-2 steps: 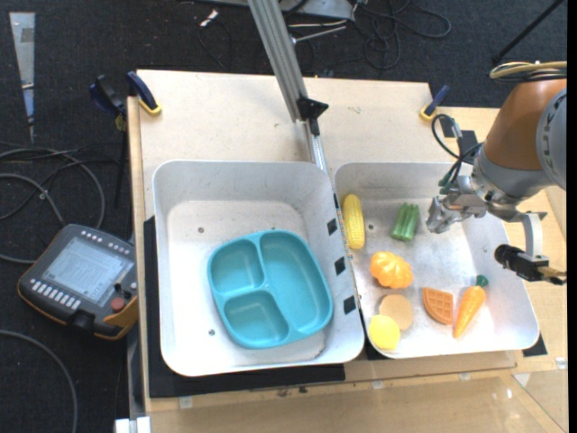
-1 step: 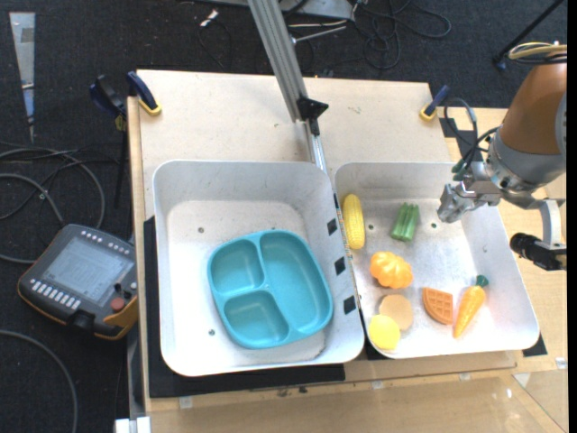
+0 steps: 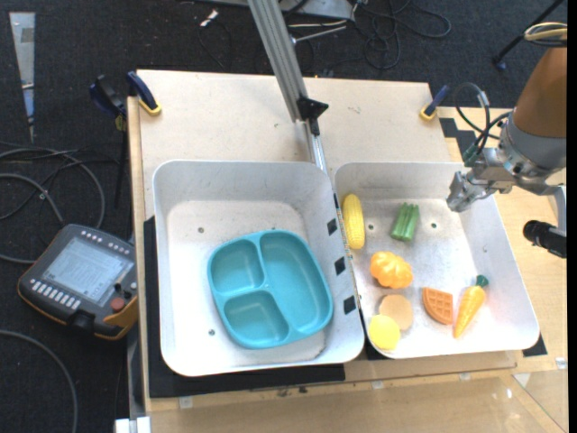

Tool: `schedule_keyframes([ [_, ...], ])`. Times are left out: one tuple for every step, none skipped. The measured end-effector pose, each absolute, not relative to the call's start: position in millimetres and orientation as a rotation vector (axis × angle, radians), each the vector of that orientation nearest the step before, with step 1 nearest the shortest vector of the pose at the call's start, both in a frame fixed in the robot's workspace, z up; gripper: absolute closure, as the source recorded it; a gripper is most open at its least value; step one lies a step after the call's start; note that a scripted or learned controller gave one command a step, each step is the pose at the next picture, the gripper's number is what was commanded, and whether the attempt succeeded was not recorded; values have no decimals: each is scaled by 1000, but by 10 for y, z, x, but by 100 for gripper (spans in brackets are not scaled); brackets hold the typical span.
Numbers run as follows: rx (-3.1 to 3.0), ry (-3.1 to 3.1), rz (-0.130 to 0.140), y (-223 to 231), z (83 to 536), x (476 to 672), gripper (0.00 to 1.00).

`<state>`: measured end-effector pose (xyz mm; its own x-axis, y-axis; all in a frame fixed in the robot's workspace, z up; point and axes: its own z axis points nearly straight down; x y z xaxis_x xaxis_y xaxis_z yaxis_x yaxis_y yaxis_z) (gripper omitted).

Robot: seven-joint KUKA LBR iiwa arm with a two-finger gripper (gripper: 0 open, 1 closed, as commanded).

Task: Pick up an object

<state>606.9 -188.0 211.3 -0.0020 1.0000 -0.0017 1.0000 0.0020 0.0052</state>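
Gripper point(image 3: 462, 192) hangs at two o'clock over the right bin point(image 3: 505, 269), holding nothing; how far it is opened I cannot tell. Toys cluster toward six o'clock, the corn point(image 3: 353, 221) and pepper point(image 3: 390, 269) close together, so a descent could nudge neighbours.

The arm point(image 3: 544, 106) enters from the right edge of the camera view, its orange band uppermost at the frame's upper right and the grey wrist section directly below it, with dark cables looping off its left side. The wrist angles down and to the left, ending in the gripper point(image 3: 462, 194), which sits at mid-height near the right side of the frame. The gripper appears as a small grey metallic block, too compact at this slant to tell how its tip is set, and nothing is seen held in it.
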Motion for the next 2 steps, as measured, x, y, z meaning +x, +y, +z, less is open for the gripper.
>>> schedule_keyframes([
  [2213, 2230, 2, -1414, 2122, 6119, 100],
  [2213, 2232, 3, -867, 2247, 6034, 100],
])
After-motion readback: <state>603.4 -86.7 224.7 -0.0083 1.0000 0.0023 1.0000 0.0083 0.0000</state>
